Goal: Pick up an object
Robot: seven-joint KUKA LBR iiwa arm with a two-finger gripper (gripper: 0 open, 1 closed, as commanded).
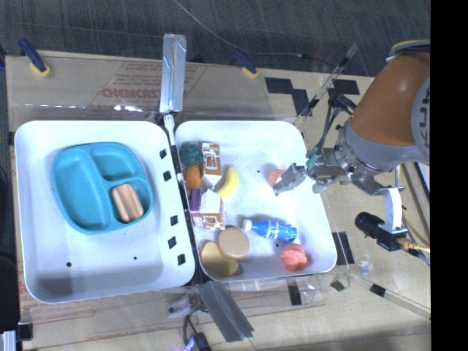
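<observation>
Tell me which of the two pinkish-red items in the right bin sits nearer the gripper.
The small salmon piece, just left of the gripper; the red ball lies at the bin's near edge.

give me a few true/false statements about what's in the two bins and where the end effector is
1. The blue divided plate lies in the left bin. True.
2. A bread roll sits in one of the plate's compartments. True.
3. The blue bottle stands upright in the left bin. False: it lies on its side in the right bin.
4. The end effector is over the left bin. False: it is at the right bin's right side, near a small pink object.
5. The yellow banana lies in the right bin. True.
6. The red round object is on the blue plate. False: it lies in the right bin, near the bottle.
</observation>
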